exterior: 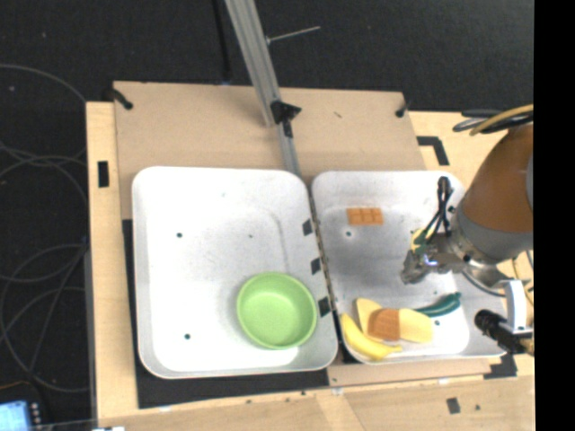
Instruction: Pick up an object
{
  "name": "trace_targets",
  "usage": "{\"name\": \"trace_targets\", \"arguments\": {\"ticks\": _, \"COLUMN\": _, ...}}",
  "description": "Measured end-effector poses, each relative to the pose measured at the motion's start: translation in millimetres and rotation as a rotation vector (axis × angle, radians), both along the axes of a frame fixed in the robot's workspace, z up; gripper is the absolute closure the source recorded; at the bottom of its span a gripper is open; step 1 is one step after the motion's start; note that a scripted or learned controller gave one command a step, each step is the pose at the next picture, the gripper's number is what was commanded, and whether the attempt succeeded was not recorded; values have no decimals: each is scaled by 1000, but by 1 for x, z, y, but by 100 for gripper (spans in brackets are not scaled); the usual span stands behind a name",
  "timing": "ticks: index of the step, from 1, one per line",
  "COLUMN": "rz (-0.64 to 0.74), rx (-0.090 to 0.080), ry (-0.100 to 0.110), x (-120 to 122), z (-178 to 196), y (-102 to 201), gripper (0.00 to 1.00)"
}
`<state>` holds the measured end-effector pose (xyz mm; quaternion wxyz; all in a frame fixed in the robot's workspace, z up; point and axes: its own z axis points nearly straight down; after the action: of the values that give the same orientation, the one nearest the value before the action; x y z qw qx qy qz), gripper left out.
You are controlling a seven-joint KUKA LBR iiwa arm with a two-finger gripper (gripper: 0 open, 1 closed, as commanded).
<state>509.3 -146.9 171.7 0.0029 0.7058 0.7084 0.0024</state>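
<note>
We are hovering the tool [415, 269] low in the right bin [377, 187], grip state unclear; next we are descending onto the banana [364, 338].

No legible text, labels, numbers or signs anywhere.

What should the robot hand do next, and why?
Probably move toward the near corner and lower over the banana. The gripper hangs above bare floor in the right bin with nothing between its fingers, and the banana pile lies just nearer the camera, the closest thing to grab.
</note>
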Motion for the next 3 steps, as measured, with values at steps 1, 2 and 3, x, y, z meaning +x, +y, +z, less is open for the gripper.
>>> {"name": "trace_targets", "arguments": {"ticks": 1, "rz": 1, "rx": 0, "ry": 1, "x": 9, "z": 46, "y": 1, "gripper": 100}}
{"name": "trace_targets", "arguments": {"ticks": 2, "rz": 1, "rx": -1, "ry": 0, "x": 11, "z": 100, "y": 1, "gripper": 100}}
{"name": "trace_targets", "arguments": {"ticks": 3, "rz": -2, "rx": -1, "ry": 6, "x": 21, "z": 87, "y": 47, "gripper": 100}}
